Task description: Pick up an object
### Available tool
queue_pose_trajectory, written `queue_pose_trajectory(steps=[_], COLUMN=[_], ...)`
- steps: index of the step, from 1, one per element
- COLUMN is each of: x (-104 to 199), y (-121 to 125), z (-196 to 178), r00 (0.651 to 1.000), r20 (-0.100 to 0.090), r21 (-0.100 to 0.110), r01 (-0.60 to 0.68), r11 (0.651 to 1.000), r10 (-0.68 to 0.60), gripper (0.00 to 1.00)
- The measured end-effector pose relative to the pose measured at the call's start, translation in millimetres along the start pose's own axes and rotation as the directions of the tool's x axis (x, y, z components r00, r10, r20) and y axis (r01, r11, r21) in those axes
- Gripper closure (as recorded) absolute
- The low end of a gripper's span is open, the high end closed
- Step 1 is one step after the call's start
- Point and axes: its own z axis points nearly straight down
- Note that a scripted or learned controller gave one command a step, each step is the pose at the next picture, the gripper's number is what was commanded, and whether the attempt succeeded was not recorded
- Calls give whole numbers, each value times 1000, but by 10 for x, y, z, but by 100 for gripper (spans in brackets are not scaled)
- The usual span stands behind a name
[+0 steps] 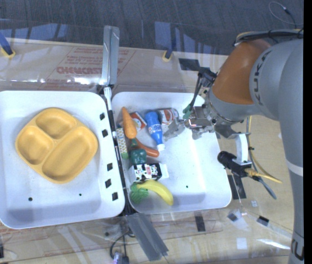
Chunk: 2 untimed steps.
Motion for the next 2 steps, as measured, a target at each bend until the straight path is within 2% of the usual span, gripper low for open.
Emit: queue_pose_trajectory(steps=[1,2], x=[108,117], y=[585,589], z=[933,846], r00=[999,1000], r20=[1,0], r21=[-1,2], r01=[-35,-29], r11=[999,1000], r10=[35,29], gripper=[0,100])
